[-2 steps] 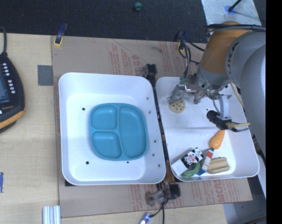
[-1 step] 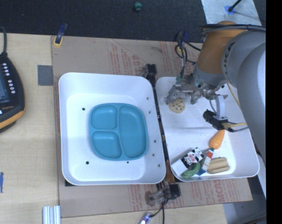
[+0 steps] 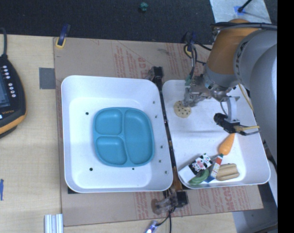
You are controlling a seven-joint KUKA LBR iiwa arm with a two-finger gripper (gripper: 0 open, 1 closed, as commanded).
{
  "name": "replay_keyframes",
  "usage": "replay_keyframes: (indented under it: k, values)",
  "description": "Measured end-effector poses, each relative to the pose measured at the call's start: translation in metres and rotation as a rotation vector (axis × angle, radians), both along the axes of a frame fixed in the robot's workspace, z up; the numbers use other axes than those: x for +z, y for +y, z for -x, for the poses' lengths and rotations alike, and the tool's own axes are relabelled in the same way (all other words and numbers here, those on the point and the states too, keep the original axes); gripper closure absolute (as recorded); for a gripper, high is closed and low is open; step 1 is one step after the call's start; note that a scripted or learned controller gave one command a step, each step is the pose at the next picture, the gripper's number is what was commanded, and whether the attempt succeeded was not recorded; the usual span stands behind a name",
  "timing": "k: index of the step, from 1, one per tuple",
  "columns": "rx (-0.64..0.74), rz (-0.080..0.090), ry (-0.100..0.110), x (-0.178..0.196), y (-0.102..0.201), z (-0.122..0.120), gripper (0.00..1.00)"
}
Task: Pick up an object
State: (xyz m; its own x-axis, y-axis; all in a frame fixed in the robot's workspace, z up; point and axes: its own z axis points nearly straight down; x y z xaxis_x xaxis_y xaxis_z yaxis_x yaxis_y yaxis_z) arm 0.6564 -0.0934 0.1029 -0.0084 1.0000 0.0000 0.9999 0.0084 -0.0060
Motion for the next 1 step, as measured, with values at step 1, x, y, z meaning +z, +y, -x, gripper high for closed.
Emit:
replay_keyframes:
  k: [1]
  values:
    - [0.0,0.0,0.0,-0.0001,0.0,0.0001,0.0]
